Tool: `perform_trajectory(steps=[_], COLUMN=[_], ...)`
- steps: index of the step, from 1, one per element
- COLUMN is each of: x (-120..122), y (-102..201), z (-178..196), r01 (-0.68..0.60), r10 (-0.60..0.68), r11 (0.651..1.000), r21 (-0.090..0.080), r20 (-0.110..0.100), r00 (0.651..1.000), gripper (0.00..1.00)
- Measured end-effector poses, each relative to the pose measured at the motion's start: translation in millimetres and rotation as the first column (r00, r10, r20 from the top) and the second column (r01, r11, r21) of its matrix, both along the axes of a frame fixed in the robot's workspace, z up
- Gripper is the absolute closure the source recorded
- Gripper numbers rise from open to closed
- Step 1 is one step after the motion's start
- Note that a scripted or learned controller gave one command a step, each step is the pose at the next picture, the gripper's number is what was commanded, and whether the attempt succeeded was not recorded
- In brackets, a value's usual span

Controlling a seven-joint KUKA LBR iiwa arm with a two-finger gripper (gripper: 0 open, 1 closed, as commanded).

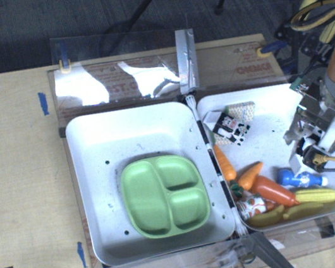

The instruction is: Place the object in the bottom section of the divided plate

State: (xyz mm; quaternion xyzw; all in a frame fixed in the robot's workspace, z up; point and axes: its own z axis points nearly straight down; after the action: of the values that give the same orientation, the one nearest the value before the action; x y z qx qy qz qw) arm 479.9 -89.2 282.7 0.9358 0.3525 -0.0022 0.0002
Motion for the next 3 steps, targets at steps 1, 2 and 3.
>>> perform_trajectory(steps=[1, 2, 3], x=[7, 14, 0], y=[54, 60, 13], z=[-89, -101, -3], r01=[0.226, 0.303, 0.456], r10=[-0.226, -0.303, -0.456], r11=[0.974, 0.953, 0.89], r21=[0.002, 0.001, -0.001], r20=[-0.006, -0.004, 0.0], r00=[0.974, 0.953, 0.89], gripper=[1.0, 1.0, 1.0])
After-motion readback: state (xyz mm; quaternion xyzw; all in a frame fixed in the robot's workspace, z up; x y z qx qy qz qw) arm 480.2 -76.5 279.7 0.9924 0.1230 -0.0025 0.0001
